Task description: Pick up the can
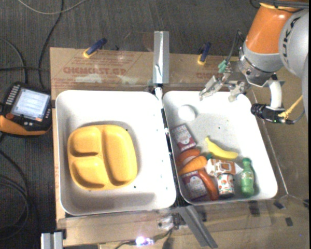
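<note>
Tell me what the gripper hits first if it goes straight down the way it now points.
Probably bare bin floor. The gripper, fingers spread, hangs over the far rim of the right bin; the white ball sits just left of that line. Depth is hard to judge.

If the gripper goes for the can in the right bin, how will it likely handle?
The can looks rigid, so it probably won't deform. It lies wedged between a green bottle and a sausage-like item, so neighbours may shift. Its round body may roll if nudged.
</note>
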Motion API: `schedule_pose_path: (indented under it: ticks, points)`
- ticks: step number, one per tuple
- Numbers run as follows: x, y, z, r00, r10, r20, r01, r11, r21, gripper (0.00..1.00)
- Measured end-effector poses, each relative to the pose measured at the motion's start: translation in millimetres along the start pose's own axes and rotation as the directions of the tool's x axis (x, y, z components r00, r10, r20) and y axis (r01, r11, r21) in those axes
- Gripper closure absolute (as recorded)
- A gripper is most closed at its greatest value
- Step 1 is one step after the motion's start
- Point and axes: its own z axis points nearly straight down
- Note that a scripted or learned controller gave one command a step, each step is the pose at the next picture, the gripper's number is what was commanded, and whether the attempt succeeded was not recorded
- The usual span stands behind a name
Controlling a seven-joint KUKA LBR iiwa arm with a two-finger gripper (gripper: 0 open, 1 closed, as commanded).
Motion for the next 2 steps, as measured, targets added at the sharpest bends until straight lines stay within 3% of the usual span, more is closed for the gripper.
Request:
schedule_pose_path:
  ticks: [1, 2]
  points:
    - [-18.0, 24.6, 55.2, 0.985, -0.172, 0.003, 0.172, 0.985, 0.0, 0.0]
    - [-3.0, 22.3, 130.4, 0.994, -0.108, 0.0, 0.108, 0.994, -0.002, 0.0]
